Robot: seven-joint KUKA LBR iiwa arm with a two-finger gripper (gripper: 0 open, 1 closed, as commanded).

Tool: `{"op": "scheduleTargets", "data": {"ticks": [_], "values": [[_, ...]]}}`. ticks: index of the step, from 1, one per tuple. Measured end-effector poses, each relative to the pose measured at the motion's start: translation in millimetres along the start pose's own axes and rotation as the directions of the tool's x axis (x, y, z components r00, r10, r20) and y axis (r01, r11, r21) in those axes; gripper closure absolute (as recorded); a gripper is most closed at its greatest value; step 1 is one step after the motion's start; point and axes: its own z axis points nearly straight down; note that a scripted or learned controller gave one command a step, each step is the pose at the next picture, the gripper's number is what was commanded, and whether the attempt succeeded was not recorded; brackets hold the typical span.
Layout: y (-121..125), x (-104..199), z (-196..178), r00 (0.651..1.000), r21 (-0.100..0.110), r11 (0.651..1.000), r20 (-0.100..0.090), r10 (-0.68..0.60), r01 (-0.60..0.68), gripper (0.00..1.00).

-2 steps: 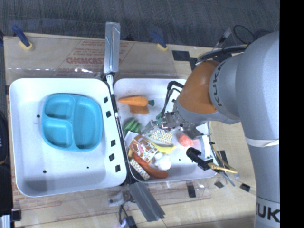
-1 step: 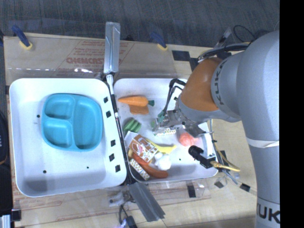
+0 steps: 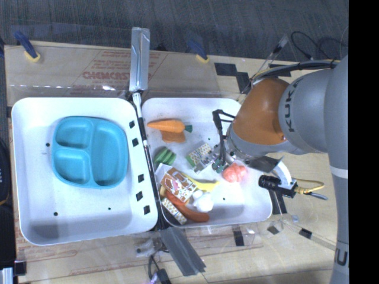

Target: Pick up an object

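**Operator:** Camera view puts the arm (image 3: pixel 308 111) low over the right bin (image 3: pixel 260 203), where all the loose things lie. I take that as the reason it reaches there; the left bin (image 3: pixel 29 158) has just a blue divided tray (image 3: pixel 90 151) sitting in it.

**Colleague:** What is nearest the fingers?

**Operator:** My gripper (image 3: pixel 220 161) hangs just beside a pink round object (image 3: pixel 235 173), which sits near the middle of the right bin. A small patterned packet (image 3: pixel 200 155) lies just on its other side. Farther toward the divider from the pink object are a carrot (image 3: pixel 167 126), a green piece (image 3: pixel 165 156), a snack wrapper (image 3: pixel 177 188) and a banana (image 3: pixel 204 184).

**Colleague:** Are the fingers open or closed, and holding anything?

**Operator:** I cannot tell. The wrist hides them from above, and I see nothing clearly between them. My judgement is that the pick is not yet made, since every object looks to be resting on the bin floor.
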Motion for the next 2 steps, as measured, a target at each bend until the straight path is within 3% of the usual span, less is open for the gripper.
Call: {"op": "scheduleTargets", "data": {"ticks": [1, 2], "values": [[42, -4, -145, 0.961, 0.018, 0.961, -0.006, 0.277, -0.276, 1.0], [74, 39, -227, 0.94, 0.017, 0.94, -0.005, 0.34, -0.34, 1.0]]}}
